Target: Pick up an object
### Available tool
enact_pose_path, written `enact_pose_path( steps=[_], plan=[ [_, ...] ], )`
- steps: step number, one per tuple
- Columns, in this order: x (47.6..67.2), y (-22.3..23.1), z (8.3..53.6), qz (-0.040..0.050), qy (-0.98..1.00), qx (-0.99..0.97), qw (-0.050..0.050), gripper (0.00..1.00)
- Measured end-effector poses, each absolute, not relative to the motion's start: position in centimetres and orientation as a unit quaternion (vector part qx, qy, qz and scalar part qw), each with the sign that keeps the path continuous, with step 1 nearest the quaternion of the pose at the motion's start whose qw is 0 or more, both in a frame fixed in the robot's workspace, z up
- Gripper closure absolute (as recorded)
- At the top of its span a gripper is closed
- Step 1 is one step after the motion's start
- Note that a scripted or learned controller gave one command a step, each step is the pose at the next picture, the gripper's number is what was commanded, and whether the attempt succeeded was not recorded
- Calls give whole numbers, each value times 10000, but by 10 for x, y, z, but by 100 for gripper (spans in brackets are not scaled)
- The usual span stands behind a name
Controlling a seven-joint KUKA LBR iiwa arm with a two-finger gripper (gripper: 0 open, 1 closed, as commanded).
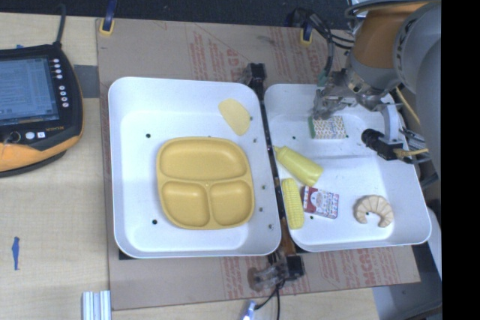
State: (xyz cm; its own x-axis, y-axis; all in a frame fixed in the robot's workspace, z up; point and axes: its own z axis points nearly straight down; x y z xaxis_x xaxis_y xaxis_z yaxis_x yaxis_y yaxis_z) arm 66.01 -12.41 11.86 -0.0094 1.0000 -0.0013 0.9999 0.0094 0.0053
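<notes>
The two-finger gripper (328,110) is hovering over a small speckled white packet (329,129) lying in the right white bin (405,236), grip state unclear, nothing lifted yet.

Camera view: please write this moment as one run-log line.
hand over small speckled white-green packet | right white bin | nothing lifted

The right bin (390,236) is crowded along its left wall: a yellow bottle (298,165), a corn cob (292,203) and a red packet (320,201) lie close together. A croissant (374,209) sits apart, with bare floor around it. The arm (390,49) overhangs the far end, above a patterned packet (329,128).
</notes>
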Motion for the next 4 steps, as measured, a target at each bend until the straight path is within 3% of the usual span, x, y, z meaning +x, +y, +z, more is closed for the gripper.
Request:
enact_pose_path(
  steps=[1,2,3,4],
  plan=[
    [660,-124,118,12,7106,7036,22,0],
    [658,-128,96,0,7091,7051,17,0],
    [660,-129,108,2,7094,7047,37,100],
    [659,-129,108,0,7096,7046,35,0]
  ],
)
